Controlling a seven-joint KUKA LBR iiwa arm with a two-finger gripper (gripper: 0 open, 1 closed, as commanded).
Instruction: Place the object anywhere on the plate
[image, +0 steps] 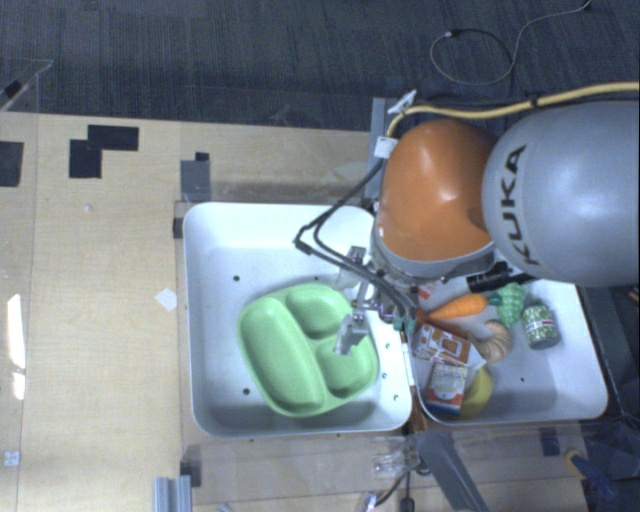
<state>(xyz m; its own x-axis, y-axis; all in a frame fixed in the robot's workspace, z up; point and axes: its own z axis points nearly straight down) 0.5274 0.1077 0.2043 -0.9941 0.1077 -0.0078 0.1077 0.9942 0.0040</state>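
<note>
A light green plate (300, 350) with three compartments lies in the left white bin (215, 300). My gripper (352, 333) hangs over the plate's right side, above the divider between the two small compartments. I see nothing on the plate's surface and nothing clearly under the gripper. The grey arm with its orange band (435, 190) hides the strip between the two bins. In the right bin (570, 385) lie an orange carrot (460, 307), a printed packet (443, 345) and a yellow fruit (480, 392).
The right bin also holds a green leafy toy (511, 299), a small green can (540, 325), a beige round item (496, 340) and a second packet (445, 383). A black cable (320, 230) loops from the wrist over the left bin's back.
</note>
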